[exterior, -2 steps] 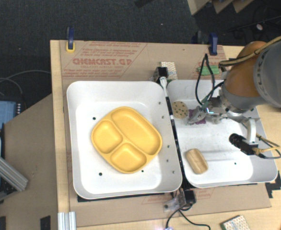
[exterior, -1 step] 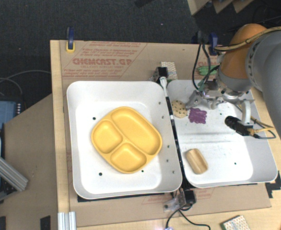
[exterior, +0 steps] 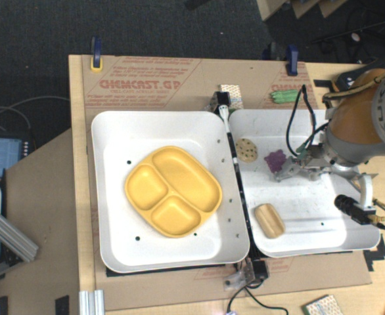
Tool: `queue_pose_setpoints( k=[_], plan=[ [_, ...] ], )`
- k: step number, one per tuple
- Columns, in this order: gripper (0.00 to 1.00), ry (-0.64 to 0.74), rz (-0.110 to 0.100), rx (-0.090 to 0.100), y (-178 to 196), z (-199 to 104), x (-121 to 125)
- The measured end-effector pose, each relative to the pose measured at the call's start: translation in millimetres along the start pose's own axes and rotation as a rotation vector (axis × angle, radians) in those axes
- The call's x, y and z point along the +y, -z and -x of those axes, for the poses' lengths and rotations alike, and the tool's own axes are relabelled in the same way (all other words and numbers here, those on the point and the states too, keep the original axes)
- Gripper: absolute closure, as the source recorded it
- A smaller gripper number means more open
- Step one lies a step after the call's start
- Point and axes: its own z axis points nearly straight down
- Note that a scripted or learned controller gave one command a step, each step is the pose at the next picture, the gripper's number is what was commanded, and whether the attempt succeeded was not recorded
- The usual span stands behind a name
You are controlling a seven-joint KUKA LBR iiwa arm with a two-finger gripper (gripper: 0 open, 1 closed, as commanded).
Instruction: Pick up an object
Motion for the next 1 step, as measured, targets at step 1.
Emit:
queue_pose_setpoints(
  k=[1],
  plan=[
    [0.00, 0.011, 0.013, -0.002, 0.8, -40.9, 51.4]
  ],
)
